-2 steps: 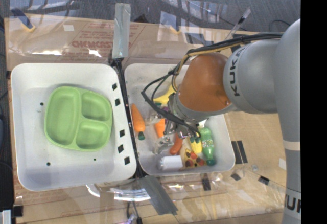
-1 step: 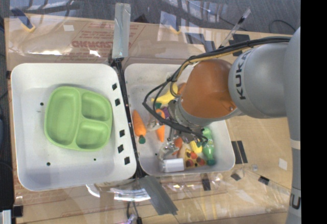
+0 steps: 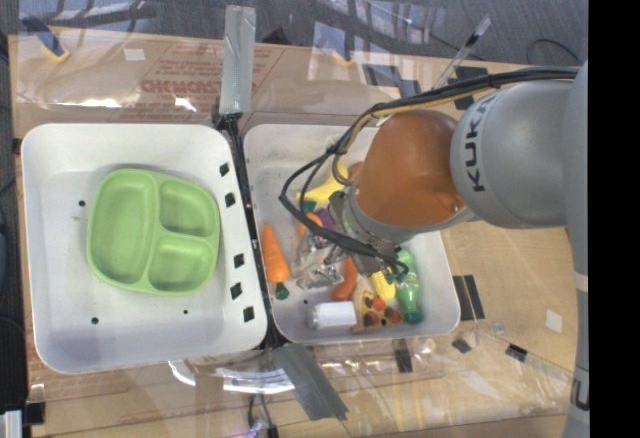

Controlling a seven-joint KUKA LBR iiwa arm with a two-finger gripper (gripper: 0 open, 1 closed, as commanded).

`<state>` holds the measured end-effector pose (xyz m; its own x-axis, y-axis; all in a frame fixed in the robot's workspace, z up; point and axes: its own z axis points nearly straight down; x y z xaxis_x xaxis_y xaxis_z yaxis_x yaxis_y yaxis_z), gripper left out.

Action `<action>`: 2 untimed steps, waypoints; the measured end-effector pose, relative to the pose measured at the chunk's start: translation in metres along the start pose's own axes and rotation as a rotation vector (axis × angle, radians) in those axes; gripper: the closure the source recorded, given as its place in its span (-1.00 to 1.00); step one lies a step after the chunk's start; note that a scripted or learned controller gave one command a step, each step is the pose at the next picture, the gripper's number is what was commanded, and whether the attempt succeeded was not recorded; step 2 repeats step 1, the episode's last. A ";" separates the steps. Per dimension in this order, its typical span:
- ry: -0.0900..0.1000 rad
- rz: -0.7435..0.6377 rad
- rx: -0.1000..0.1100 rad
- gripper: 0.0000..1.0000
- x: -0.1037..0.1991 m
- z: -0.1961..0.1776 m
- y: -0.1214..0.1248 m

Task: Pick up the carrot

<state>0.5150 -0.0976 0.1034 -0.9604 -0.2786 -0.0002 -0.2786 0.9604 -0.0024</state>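
On the worktop [image 3: 120,76], the left bin [image 3: 40,256] holds a green plate [image 3: 152,231] with 3 compartments. In the right bin [image 3: 290,141], the carrot [image 3: 275,256] lies along the wall at 9 o'clock. The gripper [image 3: 322,261], whose state I cannot tell, sits just beside the carrot at its 3 o'clock, above mixed toy foods [image 3: 385,301].

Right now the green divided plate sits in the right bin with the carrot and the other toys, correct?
Not quite. The camera view shows the green divided plate in the left bin. The carrot and the other toys lie in the right bin, under the arm.
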 end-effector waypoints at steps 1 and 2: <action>-0.008 -0.141 -0.001 1.00 -0.040 -0.092 0.087; -0.008 -0.141 -0.001 1.00 -0.040 -0.092 0.087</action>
